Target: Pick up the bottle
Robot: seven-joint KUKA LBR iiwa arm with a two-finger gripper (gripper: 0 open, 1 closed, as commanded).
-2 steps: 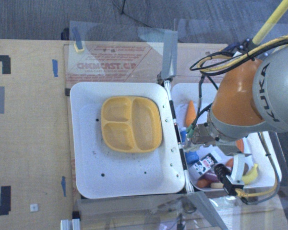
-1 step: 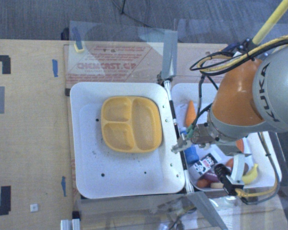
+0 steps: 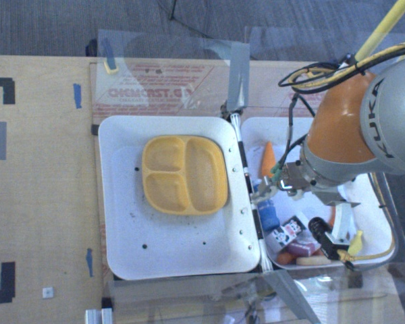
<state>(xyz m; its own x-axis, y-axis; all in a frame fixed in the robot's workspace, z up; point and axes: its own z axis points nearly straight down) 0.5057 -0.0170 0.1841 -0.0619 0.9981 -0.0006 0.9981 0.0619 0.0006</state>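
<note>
In the right bin, near its left wall, lies a small blue bottle-like object. My gripper hangs low over that bin's left side, just above and slightly behind the blue object. The orange and grey wrist covers most of the bin's middle. Whether anything is in the gripper is hidden from this angle.
An orange carrot lies behind the gripper. A black-and-white item, a dark red item, an orange piece and a yellow banana crowd the right bin's front. The left bin holds a yellow divided plate.
</note>
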